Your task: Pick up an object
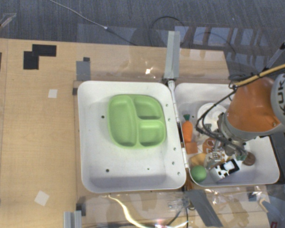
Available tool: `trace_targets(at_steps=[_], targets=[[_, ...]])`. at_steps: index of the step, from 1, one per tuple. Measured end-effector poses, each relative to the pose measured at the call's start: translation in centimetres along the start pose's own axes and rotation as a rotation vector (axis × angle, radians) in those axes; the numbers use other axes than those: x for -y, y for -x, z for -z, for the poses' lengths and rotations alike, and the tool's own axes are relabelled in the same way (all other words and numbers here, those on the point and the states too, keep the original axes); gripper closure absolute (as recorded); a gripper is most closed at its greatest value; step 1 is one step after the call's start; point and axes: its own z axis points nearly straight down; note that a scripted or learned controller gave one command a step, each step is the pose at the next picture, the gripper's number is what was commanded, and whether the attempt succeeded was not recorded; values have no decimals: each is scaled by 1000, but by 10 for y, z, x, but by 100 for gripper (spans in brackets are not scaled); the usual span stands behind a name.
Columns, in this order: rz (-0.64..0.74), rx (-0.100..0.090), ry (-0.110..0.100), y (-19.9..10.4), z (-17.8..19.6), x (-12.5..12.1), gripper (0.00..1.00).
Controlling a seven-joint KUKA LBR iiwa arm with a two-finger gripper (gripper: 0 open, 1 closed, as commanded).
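The likeliest targets sit in the right bin (268, 175): a green ball (198, 173) at its near-left corner, an orange carrot-like piece (187, 130) along the left wall, a small orange-brown lump (192, 147) between them. My gripper (219, 159) hangs low just right of the ball, among this clutter; I judge this the descent-to-grasp step, nothing lifted yet. Next I'd want it centred on one item before closing. The left bin (92, 175) holds a green divided tray (136, 120)

wooden bench (33, 141), grey carpet (109, 8), black cable (66, 8)
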Motion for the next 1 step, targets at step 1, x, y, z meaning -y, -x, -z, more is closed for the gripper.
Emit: trace_targets(at_steps=[1], targets=[[-103, 9, 1, -16, -1, 7, 0]])
